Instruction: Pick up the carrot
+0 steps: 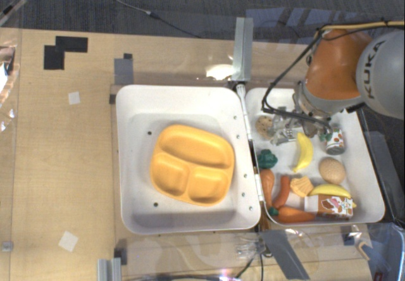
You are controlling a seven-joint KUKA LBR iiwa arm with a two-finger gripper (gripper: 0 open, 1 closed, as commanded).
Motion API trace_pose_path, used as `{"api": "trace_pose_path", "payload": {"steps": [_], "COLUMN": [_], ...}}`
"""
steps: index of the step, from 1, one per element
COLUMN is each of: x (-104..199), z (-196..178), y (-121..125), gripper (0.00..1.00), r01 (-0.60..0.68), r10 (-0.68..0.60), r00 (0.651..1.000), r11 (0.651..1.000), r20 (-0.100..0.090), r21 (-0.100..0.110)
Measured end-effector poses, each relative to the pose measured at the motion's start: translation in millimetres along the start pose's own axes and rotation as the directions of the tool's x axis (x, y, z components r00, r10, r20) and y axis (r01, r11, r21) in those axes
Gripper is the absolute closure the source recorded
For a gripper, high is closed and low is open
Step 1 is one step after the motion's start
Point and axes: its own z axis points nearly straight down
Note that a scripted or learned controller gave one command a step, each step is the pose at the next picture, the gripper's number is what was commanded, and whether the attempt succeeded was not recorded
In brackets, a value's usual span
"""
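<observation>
The carrot is a tapered orange piece lying lengthwise near the left wall of the right bin, with a dark green tuft at its far end. My gripper hangs over the back of that bin, beyond the carrot and slightly to its right, and well apart from it. It hovers between a cookie and a yellow banana. The orange-banded wrist rises behind it.
Close to the carrot lie a reddish sausage, a second orange tapered piece by the front wall, a cracker, a juice box, an egg and a small can. The left bin holds a yellow divided plate.
</observation>
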Motion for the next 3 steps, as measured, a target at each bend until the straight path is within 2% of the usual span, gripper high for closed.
{"api": "trace_pose_path", "payload": {"steps": [1,2,3], "x": [10.5,125.1,129.7], "z": [-170.1,-97.5,-26.2], "y": [10.8,-36.5,-78.1], "gripper": [1.0,1.0,1.0], "r01": [0.201,0.29,0.1], "r10": [-0.201,-0.29,-0.1], "r00": [0.98,0.957,0.995], "r11": [0.98,0.957,0.995], "r20": [-0.001,-0.019,-0.015], "r21": [0.001,-0.008,-0.003]}}
